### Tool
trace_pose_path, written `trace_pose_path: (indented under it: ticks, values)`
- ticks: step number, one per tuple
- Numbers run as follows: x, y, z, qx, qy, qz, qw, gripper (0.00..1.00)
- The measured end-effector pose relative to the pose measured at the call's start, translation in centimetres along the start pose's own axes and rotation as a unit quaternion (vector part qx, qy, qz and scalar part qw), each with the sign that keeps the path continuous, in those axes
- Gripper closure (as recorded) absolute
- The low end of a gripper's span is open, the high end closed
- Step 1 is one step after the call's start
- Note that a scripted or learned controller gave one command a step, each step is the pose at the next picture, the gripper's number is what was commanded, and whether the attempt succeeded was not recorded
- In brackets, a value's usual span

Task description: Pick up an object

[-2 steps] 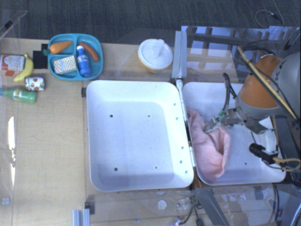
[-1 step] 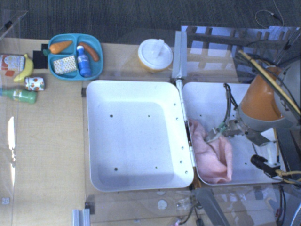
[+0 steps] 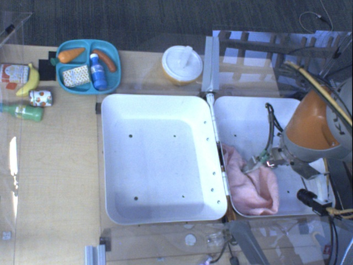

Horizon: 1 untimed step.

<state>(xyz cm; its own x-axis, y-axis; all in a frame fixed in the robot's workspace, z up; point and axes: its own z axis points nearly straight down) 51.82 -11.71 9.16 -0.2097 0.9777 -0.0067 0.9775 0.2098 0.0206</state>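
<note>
A crumpled pink cloth (image 3: pixel 251 184) lies in the right bin (image 3: pixel 242 120), against its left wall and near front corner. My gripper (image 3: pixel 259 163) reaches in from the right and sits low on the cloth's upper right part, touching the fabric. The orange band of the arm (image 3: pixel 311 127) is just behind it. The fingers are small and partly buried in the cloth's folds.
The left bin (image 3: pixel 160 156) sits beside the right one. A blue divided plate (image 3: pixel 88 66) with toy food and a white lidded cup (image 3: pixel 182 64) stand behind it. A banana, a can and a green bottle lie at the far left. Cables run down the right side.
</note>
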Motion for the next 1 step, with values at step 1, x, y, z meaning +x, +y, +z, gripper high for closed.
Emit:
trace_pose_path:
  ticks: [1]
  values:
    - [1.65, 0.56, 0.01, 0.001, -0.001, -0.003, 1.0000, 0.00]
